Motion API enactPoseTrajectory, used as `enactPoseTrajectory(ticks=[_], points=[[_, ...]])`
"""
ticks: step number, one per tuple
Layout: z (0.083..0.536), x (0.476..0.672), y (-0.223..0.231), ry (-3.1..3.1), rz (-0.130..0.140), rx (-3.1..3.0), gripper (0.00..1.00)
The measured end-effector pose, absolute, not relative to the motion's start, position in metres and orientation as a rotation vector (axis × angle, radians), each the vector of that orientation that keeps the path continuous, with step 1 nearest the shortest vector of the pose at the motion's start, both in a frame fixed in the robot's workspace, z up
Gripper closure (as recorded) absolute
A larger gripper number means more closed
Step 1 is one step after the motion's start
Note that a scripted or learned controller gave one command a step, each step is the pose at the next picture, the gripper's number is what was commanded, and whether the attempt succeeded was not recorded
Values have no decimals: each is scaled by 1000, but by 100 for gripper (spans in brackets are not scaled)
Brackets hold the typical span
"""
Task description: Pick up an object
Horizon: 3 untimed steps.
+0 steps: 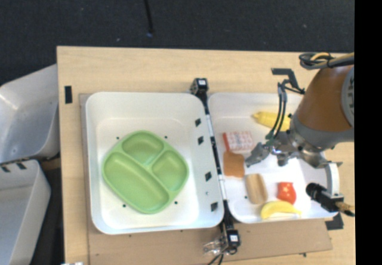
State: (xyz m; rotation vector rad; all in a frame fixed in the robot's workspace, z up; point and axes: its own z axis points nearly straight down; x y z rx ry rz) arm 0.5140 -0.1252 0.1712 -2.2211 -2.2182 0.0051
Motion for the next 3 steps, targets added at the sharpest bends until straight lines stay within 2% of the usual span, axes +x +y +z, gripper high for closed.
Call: enactPoseTrajectory(ticks=[1, 2, 3], points=[[108, 514, -127, -2218, 5, -2222, 0], [100, 514, -128, -2216, 2, -2225, 0], [112, 515, -128, -2210, -4, -2235, 100]])
